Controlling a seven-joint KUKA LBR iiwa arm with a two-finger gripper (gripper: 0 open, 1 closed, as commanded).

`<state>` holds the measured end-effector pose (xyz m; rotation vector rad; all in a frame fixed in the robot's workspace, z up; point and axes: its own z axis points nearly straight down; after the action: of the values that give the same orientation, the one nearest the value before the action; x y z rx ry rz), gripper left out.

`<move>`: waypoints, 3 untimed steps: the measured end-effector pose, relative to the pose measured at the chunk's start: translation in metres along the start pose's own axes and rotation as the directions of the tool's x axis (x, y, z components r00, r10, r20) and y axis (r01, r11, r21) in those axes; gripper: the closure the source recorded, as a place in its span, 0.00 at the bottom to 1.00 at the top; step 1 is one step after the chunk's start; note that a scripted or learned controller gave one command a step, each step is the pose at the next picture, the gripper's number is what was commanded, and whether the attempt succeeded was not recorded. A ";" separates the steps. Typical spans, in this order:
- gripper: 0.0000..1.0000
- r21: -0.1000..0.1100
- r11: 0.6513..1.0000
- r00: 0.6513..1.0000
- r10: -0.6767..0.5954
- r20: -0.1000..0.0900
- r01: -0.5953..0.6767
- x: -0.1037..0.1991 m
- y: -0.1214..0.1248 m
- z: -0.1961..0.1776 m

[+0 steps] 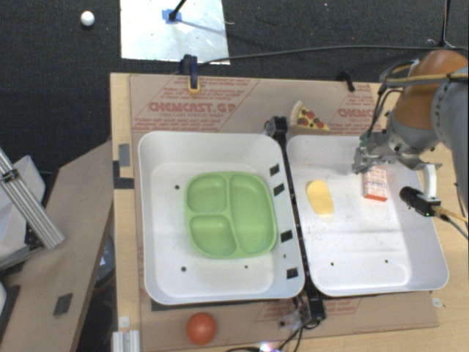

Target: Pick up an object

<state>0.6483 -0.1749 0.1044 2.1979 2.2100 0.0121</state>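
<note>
In the right bin point(366, 270) a small red and white box point(376, 185) lies near the back right. A yellow oblong block point(319, 197) lies to its left, closer to the divider. My gripper point(368, 161) hangs at the back of the right bin, right above the box's far end. I cannot see whether it touches the box. The grey arm with its orange band point(432, 72) comes in from the right edge.
A green divided plate point(229, 214) fills the middle of the left bin point(161, 160). A toy pizza slice point(310, 117) rests on the cardboard behind the bins. An orange ball point(201, 328) sits in front of the left bin. Black clips line the divider between the bins.
</note>
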 end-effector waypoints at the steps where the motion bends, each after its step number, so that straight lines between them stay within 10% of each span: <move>1: 1.00 0.017 1.000 1.000 0.001 -0.011 -0.001 -0.006 0.005 -0.045; 3: 1.00 0.015 1.000 1.000 0.000 -0.010 0.000 -0.009 0.013 -0.145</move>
<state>0.6577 -0.1822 0.2498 2.2097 2.2228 0.0064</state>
